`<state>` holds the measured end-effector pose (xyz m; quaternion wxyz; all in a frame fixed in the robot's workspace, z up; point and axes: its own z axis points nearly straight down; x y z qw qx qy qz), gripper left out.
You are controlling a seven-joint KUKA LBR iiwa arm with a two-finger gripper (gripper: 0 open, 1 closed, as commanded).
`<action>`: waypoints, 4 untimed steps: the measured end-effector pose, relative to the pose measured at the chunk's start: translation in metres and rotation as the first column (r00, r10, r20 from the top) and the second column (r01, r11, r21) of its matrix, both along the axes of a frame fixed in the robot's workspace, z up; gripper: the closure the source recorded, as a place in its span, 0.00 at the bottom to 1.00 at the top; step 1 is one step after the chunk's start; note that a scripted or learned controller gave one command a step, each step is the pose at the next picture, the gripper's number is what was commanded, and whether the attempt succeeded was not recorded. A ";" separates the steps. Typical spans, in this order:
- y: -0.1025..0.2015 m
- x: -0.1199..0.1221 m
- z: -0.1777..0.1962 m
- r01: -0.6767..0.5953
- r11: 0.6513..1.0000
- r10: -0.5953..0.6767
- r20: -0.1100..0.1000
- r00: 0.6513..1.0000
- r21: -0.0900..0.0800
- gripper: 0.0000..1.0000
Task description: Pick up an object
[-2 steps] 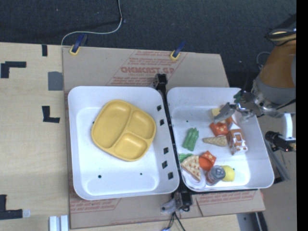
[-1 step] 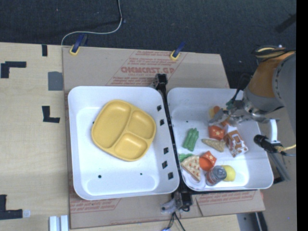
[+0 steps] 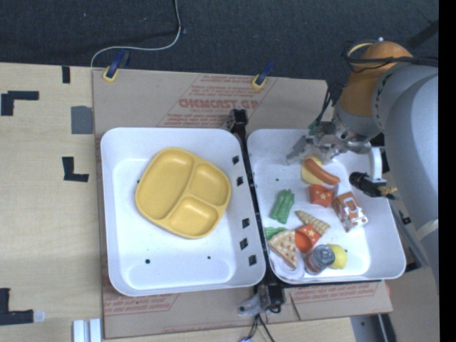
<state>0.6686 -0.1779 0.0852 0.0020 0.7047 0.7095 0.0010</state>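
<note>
The metal tool (image 3: 308, 148), spread wide, hovers beside a glossy plastic hot dog (image 3: 318, 172).

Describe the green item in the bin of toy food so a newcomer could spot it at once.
Start at the right-hand white bin, the one crowded with small toy foods, not the left bin holding the yellow divided plate. Look toward its left side, near the divider between the bins. There lies a green pod-like piece, elongated and ribbed, the only fully green item among orange, red and yellow neighbours.
</note>
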 end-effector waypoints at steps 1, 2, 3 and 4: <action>-0.003 -0.002 0.011 0.003 1.000 -0.003 -0.002 1.000 -0.002 1.00; -0.003 -0.002 0.010 0.003 1.000 -0.003 -0.003 1.000 -0.002 0.00; -0.017 -0.046 0.000 0.007 1.000 -0.007 -0.003 1.000 0.000 0.00; 0.009 -0.098 0.001 0.007 1.000 -0.007 -0.001 1.000 -0.001 0.00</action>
